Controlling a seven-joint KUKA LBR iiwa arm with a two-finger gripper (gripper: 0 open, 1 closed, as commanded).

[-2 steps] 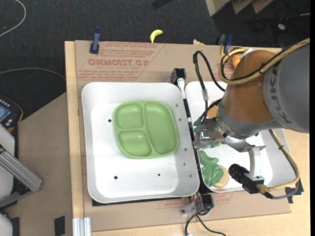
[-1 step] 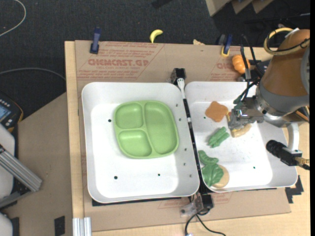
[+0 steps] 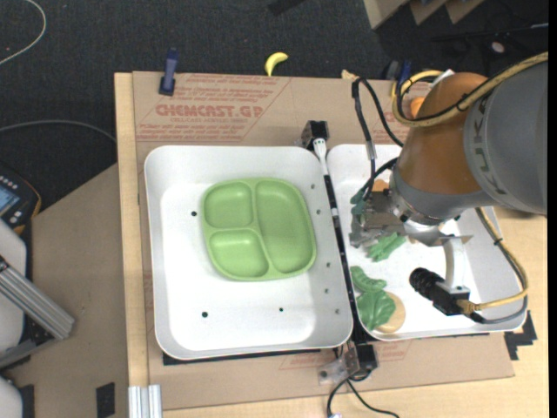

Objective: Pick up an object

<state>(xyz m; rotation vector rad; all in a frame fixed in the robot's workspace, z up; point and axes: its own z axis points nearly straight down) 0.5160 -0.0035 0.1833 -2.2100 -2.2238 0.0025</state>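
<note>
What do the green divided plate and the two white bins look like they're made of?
Green divided plate: likely molded plastic, matte to satin; uniform color, soft rounded compartment ridges. Left white bin and right white bin: apparently thin formed plastic, smooth with slight sheen; rounded corners and a rolled rim. Can't confirm from the look alone.

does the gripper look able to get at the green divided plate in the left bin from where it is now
Probably yes. The green divided plate lies alone and uncovered in the left bin, nothing on top of it. The gripper is low over the right bin, so it would have to lift over the raised rims between the bins first.
</note>
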